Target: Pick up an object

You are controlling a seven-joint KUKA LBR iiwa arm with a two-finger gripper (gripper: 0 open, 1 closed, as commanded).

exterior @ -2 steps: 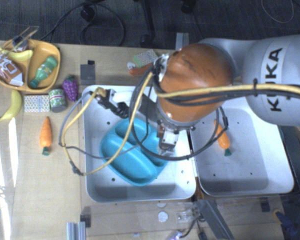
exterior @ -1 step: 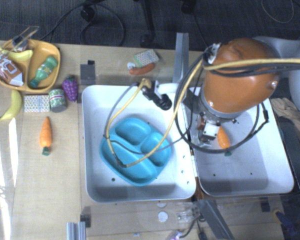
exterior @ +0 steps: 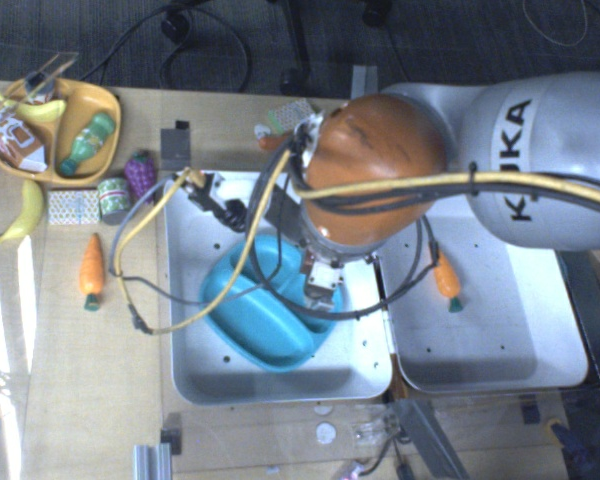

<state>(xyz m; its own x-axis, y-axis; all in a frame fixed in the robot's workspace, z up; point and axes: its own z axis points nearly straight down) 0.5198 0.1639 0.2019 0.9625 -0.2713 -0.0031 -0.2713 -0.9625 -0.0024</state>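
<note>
A blue bowl-like container lies tilted in the left white bin. The arm's orange wrist hangs over this bin and hides most of the gripper, whose lower end shows just above the blue container's right side. Nothing is visibly held between the fingers. A small orange carrot toy lies in the right white bin, close to its left wall.
Yellow and black cables loop over the left bin's left edge. On the bench at left lie an orange carrot, a banana, purple grapes, a small can and a yellow bowl of toy food.
</note>
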